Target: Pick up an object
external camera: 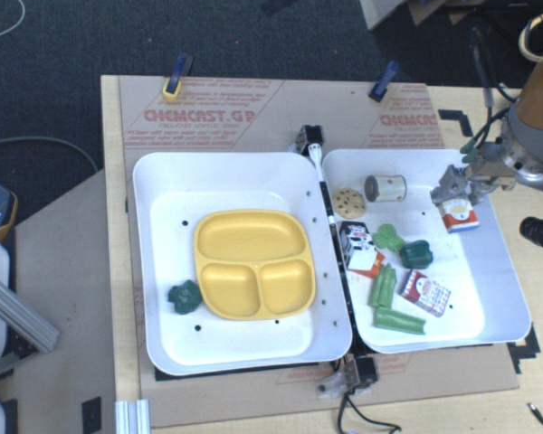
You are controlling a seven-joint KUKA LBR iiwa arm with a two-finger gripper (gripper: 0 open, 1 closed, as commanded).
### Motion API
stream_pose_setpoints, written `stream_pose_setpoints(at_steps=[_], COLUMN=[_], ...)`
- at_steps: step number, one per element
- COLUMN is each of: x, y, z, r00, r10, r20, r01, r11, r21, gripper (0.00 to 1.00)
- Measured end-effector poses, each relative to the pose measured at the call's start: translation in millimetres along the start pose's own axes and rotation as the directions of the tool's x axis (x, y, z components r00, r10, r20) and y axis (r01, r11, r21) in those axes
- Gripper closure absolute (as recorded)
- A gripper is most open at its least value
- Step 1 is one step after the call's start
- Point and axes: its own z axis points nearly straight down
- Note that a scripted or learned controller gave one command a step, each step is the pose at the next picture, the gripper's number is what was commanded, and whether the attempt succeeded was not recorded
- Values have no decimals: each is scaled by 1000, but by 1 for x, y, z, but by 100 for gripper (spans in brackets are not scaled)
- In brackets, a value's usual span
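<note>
Claw [456,191] hangs low over the right bin [502,269], at that bin's far right part, with the grey arm [529,129] reaching in from the right; whether it is clenched or released cannot be told from this angle. Just beside the claw, on its near side and touching or nearly touching it, lies a small red-and-white carton [460,217] on the right bin's floor. Left of the claw in the same bin lies a silver can [385,187] on its side, and beside that can a round tan cookie [348,201]. Nearer the middle of the right bin sit a dark green pepper [415,253], a light green piece [385,239], a red-and-white packet [425,293], two green sticks [385,287] and a black-and-white card [355,240] against the left wall. The left bin [154,242] holds a yellow divided plate [253,262], with a dark green lump [185,297] just beside the plate's near left corner.
</note>
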Motion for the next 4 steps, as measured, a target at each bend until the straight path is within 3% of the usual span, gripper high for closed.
stream_pose_setpoints(at_steps=[3, 4], x=[181, 201], y=[-1, 14], z=[-15, -9], r00=[1000, 1000], r10=[-2, 1], r20=[0, 2], r01=[2, -1], r11=[1000, 1000], r21=[0, -5], gripper=[100, 100])
